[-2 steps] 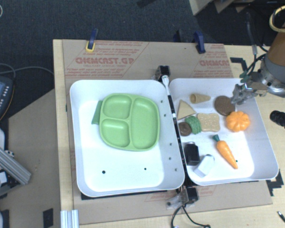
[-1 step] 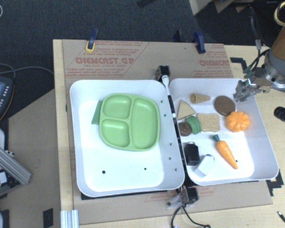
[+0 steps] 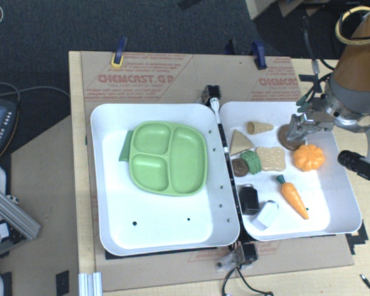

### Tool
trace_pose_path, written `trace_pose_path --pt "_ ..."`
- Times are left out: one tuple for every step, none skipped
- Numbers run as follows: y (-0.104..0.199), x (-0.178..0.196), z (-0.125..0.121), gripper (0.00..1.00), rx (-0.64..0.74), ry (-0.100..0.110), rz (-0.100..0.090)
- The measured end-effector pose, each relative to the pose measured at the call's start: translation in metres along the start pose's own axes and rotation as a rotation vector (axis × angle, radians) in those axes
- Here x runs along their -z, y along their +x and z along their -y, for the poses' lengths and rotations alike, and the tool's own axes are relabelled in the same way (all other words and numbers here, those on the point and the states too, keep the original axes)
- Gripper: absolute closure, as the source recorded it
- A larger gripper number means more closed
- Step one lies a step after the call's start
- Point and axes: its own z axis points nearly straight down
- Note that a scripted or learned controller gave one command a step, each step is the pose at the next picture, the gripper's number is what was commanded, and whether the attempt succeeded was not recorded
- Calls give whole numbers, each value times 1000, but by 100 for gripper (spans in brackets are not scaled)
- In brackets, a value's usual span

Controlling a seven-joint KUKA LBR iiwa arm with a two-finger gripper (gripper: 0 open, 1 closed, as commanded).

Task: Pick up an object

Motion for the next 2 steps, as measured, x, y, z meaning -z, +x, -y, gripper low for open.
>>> trace_pose_path --pt "39 -14 33 100 -1 3 1" --pt "75 -13 57 100 -1 2 1"
